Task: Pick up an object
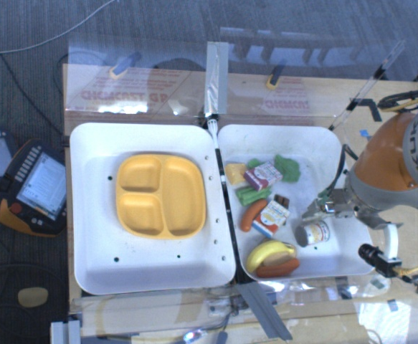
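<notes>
Silvery metal with a pale label, a small can point(313, 233) lies on its side in the right bin point(323, 138), toward that bin's lower right part. The gripper point(322, 208) sits just above it in the frame, at the end of the grey and orange arm point(388, 165) that comes in from the right edge; I cannot tell how it is set, nor whether it touches the can.

Left of the can lies a cluster of toy food: an orange carrot point(252, 217) beside a small red and white carton point(269, 222), a dark brown piece point(282, 201) just above the carton, a pink box point(264, 174), a green leafy piece point(287, 167) and a yellow block point(234, 173). Below them, near the bin's lower edge, a yellow banana point(269, 251) rests against a red-brown sausage point(277, 266).

The left bin point(87, 192) holds a yellow divided plate point(160, 196) at its centre. At the far left of the frame, off the bench, a handheld control pad point(31, 188) lies on the dark floor.
</notes>
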`<state>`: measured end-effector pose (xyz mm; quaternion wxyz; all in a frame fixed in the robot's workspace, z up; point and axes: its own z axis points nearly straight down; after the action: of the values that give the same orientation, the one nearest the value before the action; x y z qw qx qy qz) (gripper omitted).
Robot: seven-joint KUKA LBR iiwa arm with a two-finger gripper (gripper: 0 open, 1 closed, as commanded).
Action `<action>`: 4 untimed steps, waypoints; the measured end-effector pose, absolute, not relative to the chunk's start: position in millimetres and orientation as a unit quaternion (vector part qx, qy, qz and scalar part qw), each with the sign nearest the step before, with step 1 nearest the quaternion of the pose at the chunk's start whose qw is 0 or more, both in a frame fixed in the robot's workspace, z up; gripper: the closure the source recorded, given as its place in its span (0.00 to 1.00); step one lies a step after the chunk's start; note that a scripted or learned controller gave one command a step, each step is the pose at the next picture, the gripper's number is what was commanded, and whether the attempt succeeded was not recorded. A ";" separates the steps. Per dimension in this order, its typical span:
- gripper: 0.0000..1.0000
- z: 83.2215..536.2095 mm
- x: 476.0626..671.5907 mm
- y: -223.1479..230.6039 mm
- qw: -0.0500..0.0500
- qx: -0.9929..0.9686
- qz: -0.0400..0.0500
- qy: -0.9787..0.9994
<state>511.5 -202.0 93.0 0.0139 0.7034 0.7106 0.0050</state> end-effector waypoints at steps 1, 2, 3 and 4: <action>0.00 91.1 510.4 -199.7 0.010 0.702 0.005 0.712; 1.00 97.3 511.9 -199.5 0.008 0.702 0.005 0.712; 0.00 97.3 511.8 -199.5 0.008 0.702 0.004 0.712; 0.00 91.2 492.9 -191.3 0.013 0.700 0.005 0.714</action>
<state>492.9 -191.3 91.2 0.0131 0.6997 0.7143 0.0045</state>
